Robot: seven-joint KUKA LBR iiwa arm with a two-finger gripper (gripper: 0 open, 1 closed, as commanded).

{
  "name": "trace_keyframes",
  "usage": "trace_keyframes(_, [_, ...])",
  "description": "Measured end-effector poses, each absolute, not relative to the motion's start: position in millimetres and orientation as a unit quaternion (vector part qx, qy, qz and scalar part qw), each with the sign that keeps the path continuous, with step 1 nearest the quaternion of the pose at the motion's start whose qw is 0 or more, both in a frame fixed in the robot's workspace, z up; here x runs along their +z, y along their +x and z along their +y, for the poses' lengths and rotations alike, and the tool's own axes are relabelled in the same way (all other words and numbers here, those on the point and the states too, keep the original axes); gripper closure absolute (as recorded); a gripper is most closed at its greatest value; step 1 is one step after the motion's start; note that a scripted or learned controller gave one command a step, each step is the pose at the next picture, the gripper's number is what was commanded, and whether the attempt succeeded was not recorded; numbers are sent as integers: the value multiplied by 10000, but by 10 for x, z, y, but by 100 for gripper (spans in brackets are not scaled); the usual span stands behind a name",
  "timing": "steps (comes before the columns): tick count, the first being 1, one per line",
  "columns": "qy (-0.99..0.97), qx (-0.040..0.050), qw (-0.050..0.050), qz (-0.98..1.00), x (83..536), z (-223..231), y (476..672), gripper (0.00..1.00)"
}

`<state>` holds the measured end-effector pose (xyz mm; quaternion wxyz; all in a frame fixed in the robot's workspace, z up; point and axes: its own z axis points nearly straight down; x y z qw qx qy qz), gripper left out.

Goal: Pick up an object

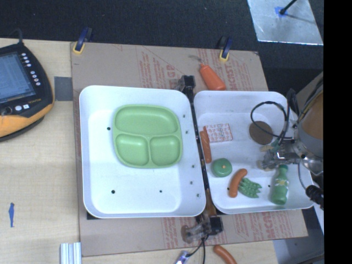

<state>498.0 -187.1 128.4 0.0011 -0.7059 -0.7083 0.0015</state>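
The claw [273,159] hangs low over the right bin [242,100], near its right wall; I cannot tell how it is set. Just below it a green bottle [280,185] lies on the bin floor. To its left lie a leafy green toy [249,187], an orange sausage [237,182], a green disc [222,167] and a card [219,132]. A brown disc [260,132] lies just above it. Far left, the other bin [99,147] holds a green tray [147,135].

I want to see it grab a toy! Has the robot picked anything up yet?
Not yet. Nothing looks lifted: the green bottle, sausage and round green toy all lie in the right bin. The gripper hangs low just above the bottle. Grabbing and lifting remain.
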Motion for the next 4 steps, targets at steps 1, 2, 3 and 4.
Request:
trace_keyframes(1, [-7059, 7, 4, -7083, 1386, -2121, 6207, 0])
trace_keyframes(2, [-7049, 18, 22, -7093, 910, -1226, 5382, 0])
trace_keyframes(3, [-7063, 10, 6, -7079, 917, -1976, 5279, 0])
trace_keyframes(4, [-7056, 7, -2, -7086, 2161, -2123, 5684, 0])
